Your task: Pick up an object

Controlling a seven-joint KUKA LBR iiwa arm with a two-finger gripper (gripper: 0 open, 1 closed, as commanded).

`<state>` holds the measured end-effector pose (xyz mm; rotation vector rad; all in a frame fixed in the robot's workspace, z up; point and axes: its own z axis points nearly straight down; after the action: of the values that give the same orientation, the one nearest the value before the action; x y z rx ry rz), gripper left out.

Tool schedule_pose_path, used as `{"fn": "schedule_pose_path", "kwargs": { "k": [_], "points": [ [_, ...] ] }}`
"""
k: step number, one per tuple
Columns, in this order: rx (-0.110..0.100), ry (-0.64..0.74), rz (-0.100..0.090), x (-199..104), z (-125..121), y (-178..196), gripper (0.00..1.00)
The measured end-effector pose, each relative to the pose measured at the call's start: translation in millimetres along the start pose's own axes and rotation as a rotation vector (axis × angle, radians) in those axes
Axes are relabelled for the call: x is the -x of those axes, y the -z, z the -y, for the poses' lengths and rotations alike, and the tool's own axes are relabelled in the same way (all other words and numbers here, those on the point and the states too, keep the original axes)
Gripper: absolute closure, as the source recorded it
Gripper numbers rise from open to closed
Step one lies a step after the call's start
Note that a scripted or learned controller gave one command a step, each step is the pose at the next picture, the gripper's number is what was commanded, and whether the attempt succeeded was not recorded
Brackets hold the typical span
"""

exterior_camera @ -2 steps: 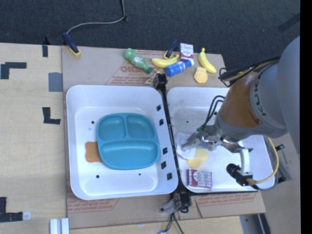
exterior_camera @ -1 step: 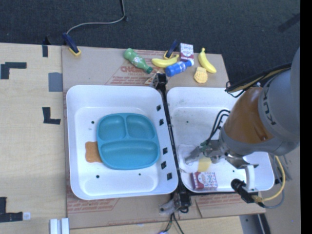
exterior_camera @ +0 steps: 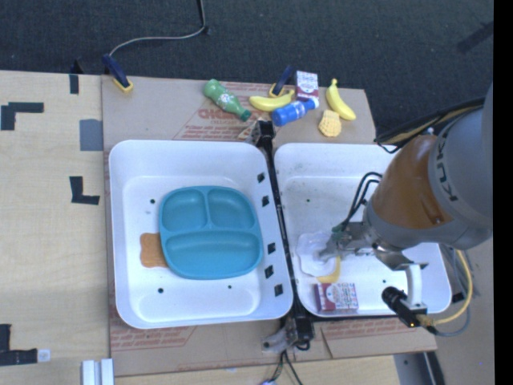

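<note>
Yellow piece [exterior_camera: 329, 273] on pale item [exterior_camera: 309, 251], right bin [exterior_camera: 321, 160], just above small carton [exterior_camera: 336, 297]. Tool [exterior_camera: 337, 243] low over it, finger state unclear, perhaps touching. Reach-and-grasp step; next: close, lift straight.

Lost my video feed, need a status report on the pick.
Gripper down in right bin, over yellow piece and clear wrap. Grasp unconfirmed. Small carton close beside.

Dark carpet floor [exterior_camera: 337, 22] beyond — light wooden bench [exterior_camera: 48, 215], cardboard sheet [exterior_camera: 160, 111] on top.
</note>
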<state>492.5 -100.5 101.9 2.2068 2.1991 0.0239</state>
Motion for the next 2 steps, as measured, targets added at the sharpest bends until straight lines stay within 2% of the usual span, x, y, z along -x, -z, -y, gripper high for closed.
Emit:
{"fn": "schedule_pose_path", "kwargs": {
  "k": [1,2],
  "points": [
    [-0.029,0.003,-0.007,35.3,6.1,78.0,1.00],
    [-0.030,0.003,-0.007,35.0,6.3,77.7,0.00]
  ]
}}
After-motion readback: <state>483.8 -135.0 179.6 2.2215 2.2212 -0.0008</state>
